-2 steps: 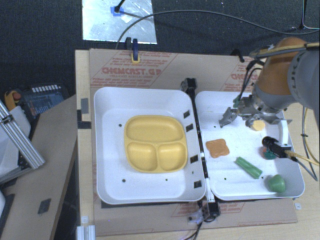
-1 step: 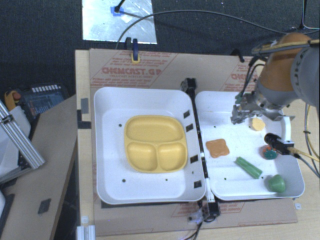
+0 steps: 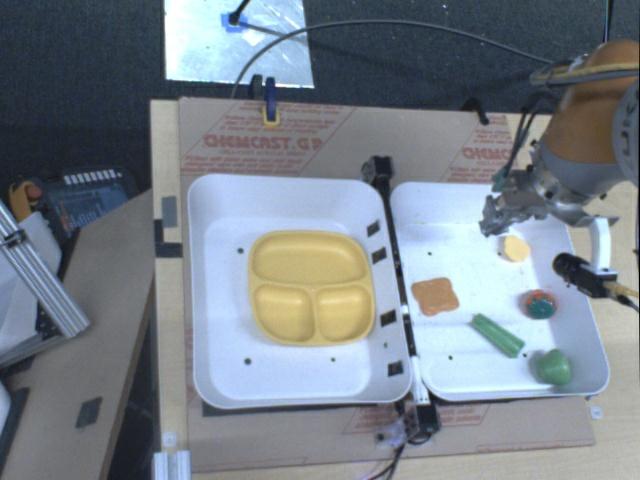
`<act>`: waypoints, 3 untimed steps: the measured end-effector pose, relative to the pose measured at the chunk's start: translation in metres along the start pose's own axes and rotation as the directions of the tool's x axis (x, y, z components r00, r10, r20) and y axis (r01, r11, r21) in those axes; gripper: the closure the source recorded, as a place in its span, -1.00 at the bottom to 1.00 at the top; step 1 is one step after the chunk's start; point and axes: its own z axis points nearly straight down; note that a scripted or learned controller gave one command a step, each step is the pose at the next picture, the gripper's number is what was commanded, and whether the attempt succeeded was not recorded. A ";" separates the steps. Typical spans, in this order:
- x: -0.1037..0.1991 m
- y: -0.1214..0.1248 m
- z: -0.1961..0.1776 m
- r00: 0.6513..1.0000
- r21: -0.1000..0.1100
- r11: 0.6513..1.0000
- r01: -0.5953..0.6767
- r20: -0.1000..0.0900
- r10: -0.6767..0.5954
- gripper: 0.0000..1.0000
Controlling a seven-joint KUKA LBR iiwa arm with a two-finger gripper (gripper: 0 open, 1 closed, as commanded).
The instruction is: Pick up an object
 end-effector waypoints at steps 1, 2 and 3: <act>0.000 0.001 -0.020 1.000 0.003 1.000 0.004 -0.001 -0.004 1.00; 0.057 -0.004 -0.031 1.000 0.004 1.000 0.011 -0.004 -0.011 1.00; 0.111 -0.020 -0.025 1.000 0.007 1.000 0.011 -0.004 -0.011 1.00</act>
